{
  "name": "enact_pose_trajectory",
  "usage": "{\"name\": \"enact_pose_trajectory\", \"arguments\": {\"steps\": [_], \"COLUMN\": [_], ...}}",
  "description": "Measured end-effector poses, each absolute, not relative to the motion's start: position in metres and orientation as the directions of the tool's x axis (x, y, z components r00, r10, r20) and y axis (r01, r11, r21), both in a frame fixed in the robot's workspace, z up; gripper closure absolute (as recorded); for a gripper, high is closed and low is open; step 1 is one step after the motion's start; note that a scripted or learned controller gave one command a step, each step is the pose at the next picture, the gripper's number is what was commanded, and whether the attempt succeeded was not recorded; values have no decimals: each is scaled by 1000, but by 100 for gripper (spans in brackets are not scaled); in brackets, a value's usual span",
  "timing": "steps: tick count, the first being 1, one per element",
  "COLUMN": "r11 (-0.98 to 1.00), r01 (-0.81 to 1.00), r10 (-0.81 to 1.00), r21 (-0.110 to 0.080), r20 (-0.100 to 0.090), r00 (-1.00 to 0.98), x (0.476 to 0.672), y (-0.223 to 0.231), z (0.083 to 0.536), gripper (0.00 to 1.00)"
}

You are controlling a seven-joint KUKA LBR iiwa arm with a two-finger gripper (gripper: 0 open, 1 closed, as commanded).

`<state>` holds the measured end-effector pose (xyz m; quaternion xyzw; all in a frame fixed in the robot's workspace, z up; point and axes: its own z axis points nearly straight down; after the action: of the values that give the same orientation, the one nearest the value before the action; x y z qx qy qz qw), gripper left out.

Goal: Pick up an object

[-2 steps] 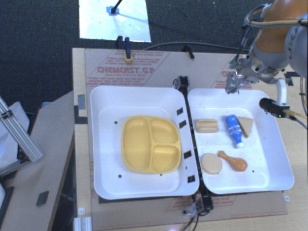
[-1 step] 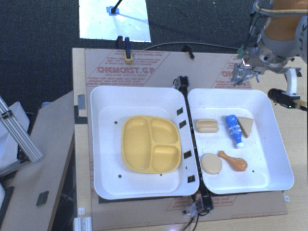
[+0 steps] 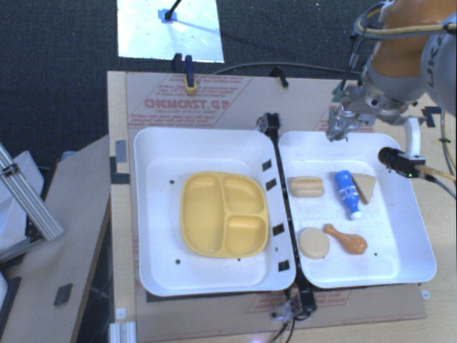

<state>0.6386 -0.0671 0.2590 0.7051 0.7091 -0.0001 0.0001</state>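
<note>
The right bin holds a toy hot dog bun, a blue tube, a tan wedge, a round cookie and a toy chicken drumstick. My gripper hangs over the far rim of the right bin, above and behind the blue tube, well apart from every object. Nothing shows between its fingers.
The left bin holds a yellow divided plate. A black hinge strip runs between the two bins. A black fitting with cable sits at the right bin's far right rim. The arm's orange band looms at top right.
</note>
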Motion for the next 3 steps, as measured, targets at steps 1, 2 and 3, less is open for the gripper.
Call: {"name": "enact_pose_trajectory", "arguments": {"steps": [1,2,3], "r11": [7,7,8], "r01": [1000,1000,1000], "r10": [1000,1000,1000], "r21": [-2,0,-2], "r20": [1,1,1], "r00": [-7,-7,-8], "x": [617,597,568], "y": [-24,23,59], "z": [242,246,242], "gripper": [100,100,100]}}
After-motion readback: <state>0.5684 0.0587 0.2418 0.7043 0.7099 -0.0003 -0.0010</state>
